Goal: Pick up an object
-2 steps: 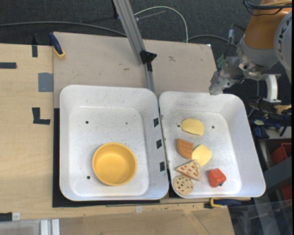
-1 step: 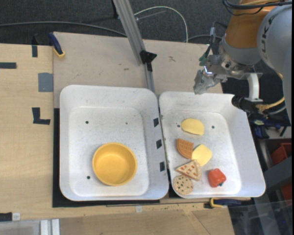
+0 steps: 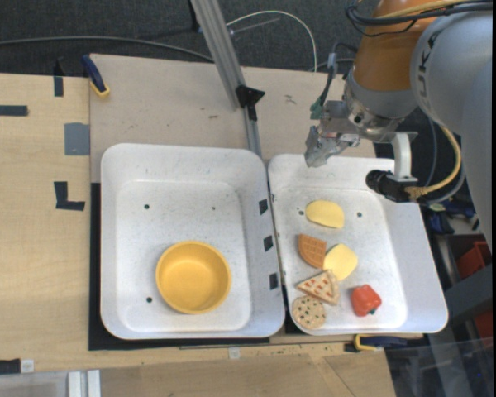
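Surface point(image 3: 33, 246): light wood bench top, with dark tape marks along its left part and a paler board toward the back.
Left bin point(image 3: 116, 180): shallow, white, lying directly on the surface.
Right bin point(image 3: 422, 296): shallow, white, touching the left bin's side.
Metal post point(image 3: 223, 48): grey, slanting up from behind the bins' seam.
Clamp point(image 3: 95, 74): blue and yellow, at the paler board's back left corner.

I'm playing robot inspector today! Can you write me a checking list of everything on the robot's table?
Surface: tan bench, taped marks, bearing two white bins.
Job's things: right bin holds two yellow pieces, waffle, pizza slice, cookie, red pepper.
Clutter: yellow bowl in left bin.
Grippers: gripper above right bin's far edge, nothing between fingers.
Cables: black and white cables behind bench.
Surroundings: slanted metal pole, yellow clamp.
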`<state>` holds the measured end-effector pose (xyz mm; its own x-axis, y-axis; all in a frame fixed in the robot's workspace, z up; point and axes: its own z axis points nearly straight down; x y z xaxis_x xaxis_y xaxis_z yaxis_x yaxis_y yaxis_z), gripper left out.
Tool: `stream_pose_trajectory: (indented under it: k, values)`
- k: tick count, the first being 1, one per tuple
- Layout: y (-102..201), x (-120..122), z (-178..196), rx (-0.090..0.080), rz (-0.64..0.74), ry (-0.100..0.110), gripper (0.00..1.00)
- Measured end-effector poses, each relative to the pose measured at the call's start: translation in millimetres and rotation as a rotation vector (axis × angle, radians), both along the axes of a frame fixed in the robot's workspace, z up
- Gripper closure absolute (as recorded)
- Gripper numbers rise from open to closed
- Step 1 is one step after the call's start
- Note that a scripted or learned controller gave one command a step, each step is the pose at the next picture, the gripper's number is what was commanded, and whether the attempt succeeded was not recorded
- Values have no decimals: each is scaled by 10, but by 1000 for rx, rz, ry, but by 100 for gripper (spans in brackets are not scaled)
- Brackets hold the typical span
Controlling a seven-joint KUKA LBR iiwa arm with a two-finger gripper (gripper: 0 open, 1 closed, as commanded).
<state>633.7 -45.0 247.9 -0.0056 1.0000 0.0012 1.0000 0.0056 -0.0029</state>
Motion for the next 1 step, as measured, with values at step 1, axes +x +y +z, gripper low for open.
stream_pose_trajectory:
  k: [1]
  values:
    - [612, -62, 7, 1, 2, -1, 100]
